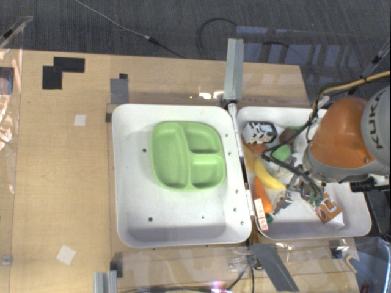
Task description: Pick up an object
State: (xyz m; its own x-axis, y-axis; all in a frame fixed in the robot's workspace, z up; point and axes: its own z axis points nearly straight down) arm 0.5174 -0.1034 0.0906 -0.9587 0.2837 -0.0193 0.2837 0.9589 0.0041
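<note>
A wooden desk [61, 182] carries two shallow white bins side by side. The left bin [131, 218] sits at the centre of the view and holds a light green divided tray [186, 155], lying flat a little toward 12 o'clock from the bin's middle, with one long compartment on its 9 o'clock side and two smaller ones toward 3 o'clock. The right bin [354, 224] lies directly at 3 o'clock of the left one, their rims touching along a shared edge. The grey arm [345, 142], with its orange band, reaches in from 3 o'clock and hangs over the middle of this right bin, covering much of it. The gripper [292, 191] points down toward 7 o'clock of the orange band, low among the clutter; whether the jaws are apart or closed cannot be told from this angle, and nothing is plainly seen between them. Just beside it at 9 o'clock lies a yellow banana [267, 174], with an orange carrot-like piece [260, 193] touching its 6 o'clock end. A green object [282, 153] sits at 12 o'clock of the gripper, partly under the arm. A black-and-white patterned item [260, 132] rests in the bin's 11 o'clock corner. A small brown-and-white package [328, 209] lies at 4 o'clock of the gripper.
</note>
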